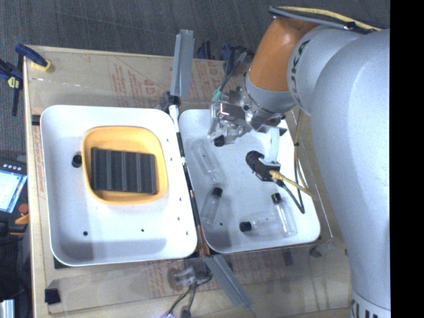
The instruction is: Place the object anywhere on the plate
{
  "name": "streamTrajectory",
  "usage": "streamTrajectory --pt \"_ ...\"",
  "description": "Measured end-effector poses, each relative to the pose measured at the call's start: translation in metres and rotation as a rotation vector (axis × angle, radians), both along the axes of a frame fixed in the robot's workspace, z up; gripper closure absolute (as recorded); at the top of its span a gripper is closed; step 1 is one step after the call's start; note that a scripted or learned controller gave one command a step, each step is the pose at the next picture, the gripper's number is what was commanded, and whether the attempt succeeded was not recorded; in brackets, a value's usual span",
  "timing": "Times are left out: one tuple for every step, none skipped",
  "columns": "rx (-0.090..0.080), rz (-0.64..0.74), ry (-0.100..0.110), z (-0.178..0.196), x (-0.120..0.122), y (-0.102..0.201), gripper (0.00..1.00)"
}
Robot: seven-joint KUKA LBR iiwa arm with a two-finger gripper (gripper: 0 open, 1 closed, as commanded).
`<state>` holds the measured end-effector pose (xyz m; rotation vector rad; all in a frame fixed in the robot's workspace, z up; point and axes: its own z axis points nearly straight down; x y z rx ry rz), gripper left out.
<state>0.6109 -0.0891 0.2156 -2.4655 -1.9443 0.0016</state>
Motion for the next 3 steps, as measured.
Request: streamTrajectory --pt "0.0 0.278 -0.001 0.043 0.006 0.033 1.0" --pt "0.001 0.573 0.003 0.0 -0.005 0.043 1.0" --pt "0.002 0.853 0.002 -0.024 -0.022 0.059 1.0"
